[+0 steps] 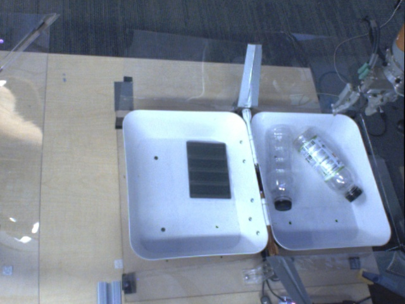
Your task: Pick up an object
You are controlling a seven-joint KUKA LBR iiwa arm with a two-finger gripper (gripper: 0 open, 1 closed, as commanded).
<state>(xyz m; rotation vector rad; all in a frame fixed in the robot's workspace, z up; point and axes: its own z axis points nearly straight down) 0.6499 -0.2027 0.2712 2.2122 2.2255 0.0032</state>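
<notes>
Hovering fingers past right bin corner, spread apart, holding nothing; bottles untouched.

— What can I pick from here?

— Three things. In my left bin a flat dark ribbed pad lies near the middle, its long side running away from the camera.

— And the right bin?

— Two clear plastic bottles, both lying down. The plain bottle lies along the left wall, dark cap toward the camera. The labelled bottle lies at a slant just beside it, dark cap pointing to the near right.
</notes>
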